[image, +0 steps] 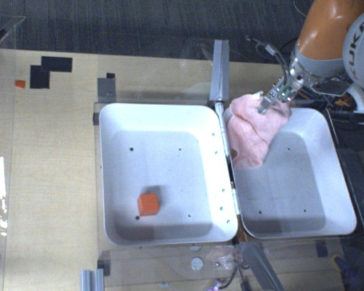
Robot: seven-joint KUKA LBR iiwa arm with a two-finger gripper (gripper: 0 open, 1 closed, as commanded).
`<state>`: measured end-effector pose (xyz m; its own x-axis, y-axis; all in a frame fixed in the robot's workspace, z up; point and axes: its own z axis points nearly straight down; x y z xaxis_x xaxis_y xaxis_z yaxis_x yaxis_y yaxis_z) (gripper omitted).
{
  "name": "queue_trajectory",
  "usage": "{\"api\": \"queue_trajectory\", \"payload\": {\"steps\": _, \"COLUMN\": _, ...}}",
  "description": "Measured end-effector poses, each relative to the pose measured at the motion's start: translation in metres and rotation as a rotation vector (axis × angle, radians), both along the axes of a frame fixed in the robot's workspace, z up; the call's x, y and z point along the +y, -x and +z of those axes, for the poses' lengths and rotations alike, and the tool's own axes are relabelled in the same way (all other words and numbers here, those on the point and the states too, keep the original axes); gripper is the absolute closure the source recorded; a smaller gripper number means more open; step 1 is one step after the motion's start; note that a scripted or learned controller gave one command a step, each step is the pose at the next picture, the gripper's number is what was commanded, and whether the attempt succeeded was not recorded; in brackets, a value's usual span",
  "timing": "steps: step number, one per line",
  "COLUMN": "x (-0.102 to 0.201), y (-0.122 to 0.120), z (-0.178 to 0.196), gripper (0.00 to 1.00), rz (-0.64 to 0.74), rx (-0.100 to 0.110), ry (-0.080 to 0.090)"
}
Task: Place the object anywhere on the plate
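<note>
The claw [272, 100] sits at the upper right of the frame, its fingers closed into the top of the pink cloth [253, 132], which seems pinched between them, though the grip is small and hard to confirm. The cloth hangs below and left of it, draped over the right bin [303, 217] at its upper left corner.
</note>
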<state>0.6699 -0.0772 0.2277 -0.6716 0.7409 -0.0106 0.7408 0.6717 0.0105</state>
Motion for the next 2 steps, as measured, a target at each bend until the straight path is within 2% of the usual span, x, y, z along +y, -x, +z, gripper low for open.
{"api": "queue_trajectory", "payload": {"steps": 2, "x": 0.114, "y": 0.021, "z": 0.012, "gripper": 1.00, "rz": 0.803, "rx": -0.001, "ry": 0.008}}
